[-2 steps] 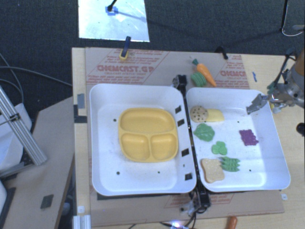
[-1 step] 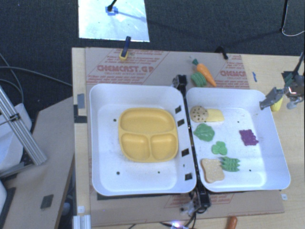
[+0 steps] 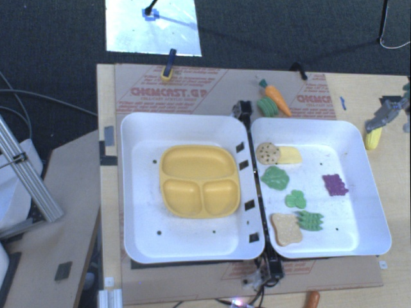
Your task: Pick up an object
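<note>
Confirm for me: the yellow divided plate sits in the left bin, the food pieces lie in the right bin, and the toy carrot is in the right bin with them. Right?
Not quite. In the camera view the toy carrot lies on the bench beyond the right bin, outside its far rim. The rest holds: the yellow divided plate sits in the left bin, and the food pieces, such as the cookie, lie in the right bin.

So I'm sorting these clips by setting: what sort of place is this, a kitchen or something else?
Most likely a robotics lab bench, not a kitchen: two white bins hold toy food and a yellow divided plate, set on a board with loose cables and metal framing beside it.
</note>
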You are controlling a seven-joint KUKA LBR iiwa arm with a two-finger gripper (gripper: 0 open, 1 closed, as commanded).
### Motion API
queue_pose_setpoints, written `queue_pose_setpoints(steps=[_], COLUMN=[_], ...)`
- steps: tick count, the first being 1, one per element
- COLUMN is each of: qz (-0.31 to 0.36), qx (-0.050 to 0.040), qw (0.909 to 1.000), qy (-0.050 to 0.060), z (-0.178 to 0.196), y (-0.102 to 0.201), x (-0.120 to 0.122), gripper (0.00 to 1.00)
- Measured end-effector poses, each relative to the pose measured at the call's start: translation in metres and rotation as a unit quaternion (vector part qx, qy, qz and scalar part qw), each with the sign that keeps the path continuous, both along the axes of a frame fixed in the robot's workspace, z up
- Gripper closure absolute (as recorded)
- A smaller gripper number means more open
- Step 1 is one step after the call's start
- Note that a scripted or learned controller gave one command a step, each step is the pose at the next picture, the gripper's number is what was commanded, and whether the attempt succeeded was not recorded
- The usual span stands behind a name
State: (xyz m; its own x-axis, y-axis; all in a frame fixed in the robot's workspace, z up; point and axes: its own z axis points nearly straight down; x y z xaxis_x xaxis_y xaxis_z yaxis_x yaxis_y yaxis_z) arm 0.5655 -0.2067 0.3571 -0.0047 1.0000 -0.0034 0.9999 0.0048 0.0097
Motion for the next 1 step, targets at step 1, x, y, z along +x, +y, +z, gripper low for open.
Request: queue_pose_setpoints(steps=[1], qz=[-0.003], qx=[0.0019], qw=[1.0], qy=[0.006], z=[-0.0377], y=[-0.0002], x=[-0.0553], gripper=[0.0])
